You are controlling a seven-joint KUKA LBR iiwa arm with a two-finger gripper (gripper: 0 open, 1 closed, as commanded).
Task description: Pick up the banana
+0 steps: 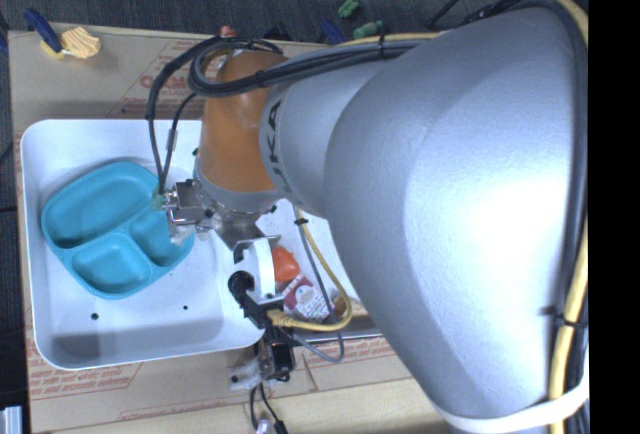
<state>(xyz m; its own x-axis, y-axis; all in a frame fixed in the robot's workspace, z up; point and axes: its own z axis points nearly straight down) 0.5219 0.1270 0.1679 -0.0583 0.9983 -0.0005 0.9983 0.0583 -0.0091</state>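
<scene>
My arm comes in from the right and covers most of the right bin. Its orange band (pixel 235 127) hangs over the divide between the bins. Below the band, the gripper (pixel 185 210) sits low at the right rim of a blue divided tray (pixel 105 227), which lies in the left bin (pixel 60 342). The wrist hides what is directly under the gripper.
A red-orange object (pixel 285 264) and a small printed packet (pixel 306 300) show in the right bin, just under the wrist. A yellow-and-blue item (pixel 70 42) lies on the bench beyond the left bin's far corner.
</scene>
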